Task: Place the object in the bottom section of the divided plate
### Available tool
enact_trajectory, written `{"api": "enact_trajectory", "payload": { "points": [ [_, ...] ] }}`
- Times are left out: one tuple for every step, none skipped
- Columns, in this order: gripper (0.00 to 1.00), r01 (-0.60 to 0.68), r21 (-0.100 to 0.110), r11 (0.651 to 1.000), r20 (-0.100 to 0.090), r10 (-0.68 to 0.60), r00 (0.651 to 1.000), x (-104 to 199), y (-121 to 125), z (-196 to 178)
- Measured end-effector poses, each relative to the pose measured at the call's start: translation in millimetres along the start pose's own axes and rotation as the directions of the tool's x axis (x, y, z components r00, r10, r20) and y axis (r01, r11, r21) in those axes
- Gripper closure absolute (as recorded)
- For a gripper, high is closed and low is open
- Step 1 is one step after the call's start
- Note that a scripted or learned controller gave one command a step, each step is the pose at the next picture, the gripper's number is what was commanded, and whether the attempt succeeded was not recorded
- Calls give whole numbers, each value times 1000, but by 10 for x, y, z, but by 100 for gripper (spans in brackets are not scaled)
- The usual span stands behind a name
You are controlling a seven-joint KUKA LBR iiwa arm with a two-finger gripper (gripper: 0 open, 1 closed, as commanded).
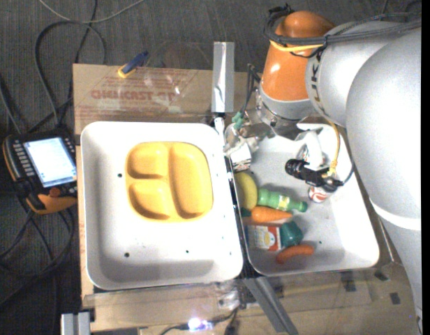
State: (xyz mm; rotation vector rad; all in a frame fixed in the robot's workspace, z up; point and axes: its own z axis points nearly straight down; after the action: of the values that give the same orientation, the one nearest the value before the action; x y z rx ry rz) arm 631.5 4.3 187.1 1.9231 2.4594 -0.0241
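A yellow divided plate (169, 180) lies in the left white bin (103, 250), its compartments bare. My gripper (239, 145) hangs at the upper left corner of the right bin (354, 246), just beside the wall between the two bins. It sits above and slightly behind a yellow fruit (246, 189). Close below that lie a green bottle (279, 201), an orange carrot (271, 216), a small juice carton (264, 237) and a red pepper (294, 252). I see nothing clearly held by the gripper.
A teal piece (292, 234) rests by the carton and a red-and-white can (317, 192) lies under the arm's cable. A tablet (46, 160) sits left of the bins, a cardboard sheet (145, 96) behind them. The big grey arm (382, 103) covers the right side.
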Motion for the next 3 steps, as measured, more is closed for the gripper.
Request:
{"api": "enact_trajectory", "payload": {
  "points": [
    [100, -4, 0, 1000, 6, 4, 1000, -44, -6, -96],
    [100, 10, -22, 1000, -16, -10, 1000, 338, 144, -188],
    [0, -2, -4, 1000, -7, 2, 1000, 242, 85, -95]
  ]
}}
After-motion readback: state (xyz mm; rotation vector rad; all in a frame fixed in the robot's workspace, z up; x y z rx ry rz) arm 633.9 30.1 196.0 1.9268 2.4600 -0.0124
